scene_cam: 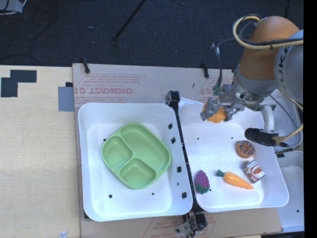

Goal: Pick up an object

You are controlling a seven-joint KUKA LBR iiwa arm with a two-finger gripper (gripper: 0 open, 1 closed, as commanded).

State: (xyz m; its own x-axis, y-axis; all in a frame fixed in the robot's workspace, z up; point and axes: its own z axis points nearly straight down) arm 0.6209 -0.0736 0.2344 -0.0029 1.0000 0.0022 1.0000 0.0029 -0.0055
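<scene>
The gripper (216,112) clamps a partly hidden orange toy (216,116) above the right bin's (277,197) far-left corner; its shape stays unclear.

Bright toys against two white bins (99,207)

A pale green divided plate (136,154) in the left bin; in the right, a purple grape bunch (201,181), an orange carrot (236,180) with green top, a red-and-white can (253,171), a brown doughnut (244,148); an orange-yellow object (216,116) at the grey gripper (219,109).
</scene>
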